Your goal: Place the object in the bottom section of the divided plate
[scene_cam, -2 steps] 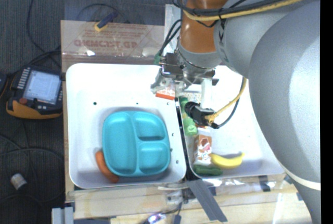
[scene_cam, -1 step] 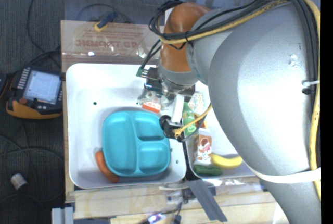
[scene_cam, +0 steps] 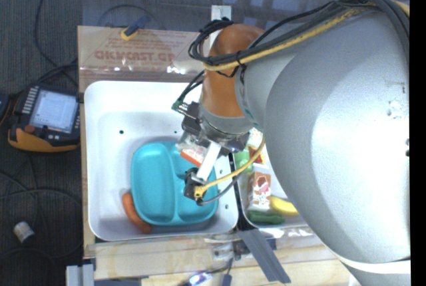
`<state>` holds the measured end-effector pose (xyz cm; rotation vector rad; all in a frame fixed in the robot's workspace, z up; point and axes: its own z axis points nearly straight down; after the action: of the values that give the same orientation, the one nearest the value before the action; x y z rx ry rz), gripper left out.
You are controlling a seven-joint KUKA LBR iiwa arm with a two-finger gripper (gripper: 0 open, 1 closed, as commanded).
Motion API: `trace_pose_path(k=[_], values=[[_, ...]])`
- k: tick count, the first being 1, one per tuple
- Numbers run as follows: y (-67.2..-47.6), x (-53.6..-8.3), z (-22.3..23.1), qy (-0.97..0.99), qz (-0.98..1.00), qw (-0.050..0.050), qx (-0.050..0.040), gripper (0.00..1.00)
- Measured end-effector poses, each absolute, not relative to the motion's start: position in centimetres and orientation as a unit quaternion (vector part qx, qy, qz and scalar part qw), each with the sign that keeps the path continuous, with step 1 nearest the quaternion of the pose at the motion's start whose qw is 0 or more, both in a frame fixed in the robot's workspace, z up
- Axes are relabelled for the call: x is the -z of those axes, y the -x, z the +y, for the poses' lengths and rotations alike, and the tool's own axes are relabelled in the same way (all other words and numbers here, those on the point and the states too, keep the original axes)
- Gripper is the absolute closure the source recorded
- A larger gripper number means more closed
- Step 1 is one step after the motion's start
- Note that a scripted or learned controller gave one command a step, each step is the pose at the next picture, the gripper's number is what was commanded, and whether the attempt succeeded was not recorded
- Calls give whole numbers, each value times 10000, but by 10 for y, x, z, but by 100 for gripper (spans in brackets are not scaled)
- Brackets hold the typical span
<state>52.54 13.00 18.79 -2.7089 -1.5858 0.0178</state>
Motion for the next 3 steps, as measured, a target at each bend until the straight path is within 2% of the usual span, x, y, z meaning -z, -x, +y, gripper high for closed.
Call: trace_pose_path(k=[1,2,3], values=[[-483,-268,122,8661,-4998,-6,-52,100],[-528,-231,156,8793,-4762,-10,-55,100],[-527,-236,155,8791,-4766,-13,-107,100]])
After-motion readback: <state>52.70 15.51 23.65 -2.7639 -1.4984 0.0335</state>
